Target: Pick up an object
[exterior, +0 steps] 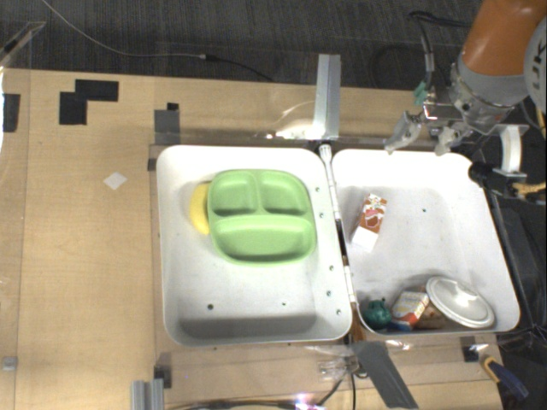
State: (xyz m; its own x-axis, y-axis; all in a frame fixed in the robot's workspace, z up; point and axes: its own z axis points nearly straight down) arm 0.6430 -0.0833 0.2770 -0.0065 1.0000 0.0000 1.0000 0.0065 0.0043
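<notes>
Small carton well below spread fingers

This was a robotics lab. A pale wooden table carried two shallow white plastic bins bolted between grey metal brackets. Black square tape markers sat at ten o'clock, a thin cable trailed over dark carpet at twelve, and a grey-and-orange industrial arm stood at two o'clock.

Arm at upper right, fingers spread.
</notes>
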